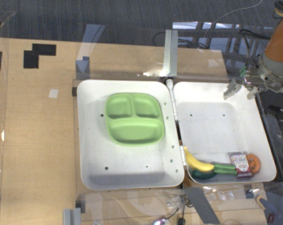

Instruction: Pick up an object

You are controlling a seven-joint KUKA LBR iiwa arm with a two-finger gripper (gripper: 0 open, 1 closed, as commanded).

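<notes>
The pincer (239,90) hung at the upper right of the scene, over the far right corner of the right bin (211,121), with the grey arm (278,55) and its orange band reaching in from about three o'clock. Its two pale fingers (230,90) stood clearly apart, spread wide, and nothing lay between them; they touched no object, and whether the tips met the bin floor could not be told. The objects to be picked lay well apart from the pincer, toward six o'clock of it, huddled along the near wall of the right bin. A yellow banana (196,161) lay at the near left corner, its long axis running from about ten o'clock to four o'clock, the thin end up toward the divider between the bins. Just beside it, touching or nearly so, a green vegetable-like piece (222,168) stretched roughly from nine o'clock to three o'clock along the wall. At its right end sat a small red-and-white packet (240,165), its long axis near twelve to six o'clock, and against that at three o'clock an orange round thing (253,162), too small to make out further. The left bin (92,139) held a green divided tray (133,118), lying flat, its two small compartments toward twelve o'clock and its large one toward six. Both bins rested on the wooden table (33,125).
</notes>
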